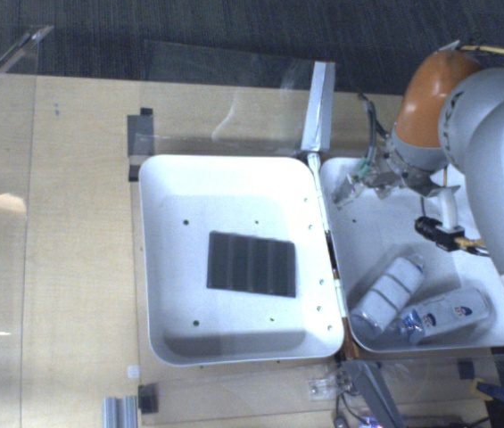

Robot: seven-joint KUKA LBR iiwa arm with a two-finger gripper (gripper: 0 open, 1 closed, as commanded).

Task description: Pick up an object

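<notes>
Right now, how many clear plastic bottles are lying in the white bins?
2, both in the right white bin, near its front edge: one clear plastic bottle lies slanted, and a second with a blue label lies beside it to the right. The arm may hide others.

Up top, a dark grey ribbed carpet floor (189, 7) runs across the back. Below it, the pale wooden bench top (64, 266) spreads wide, catching soft glare on its left side. Clear acrylic panels (234, 87) stand along the rear, one held in an upright grey metal bracket (317, 105). Small black corner blocks (142, 132) sit on the bench.
</notes>
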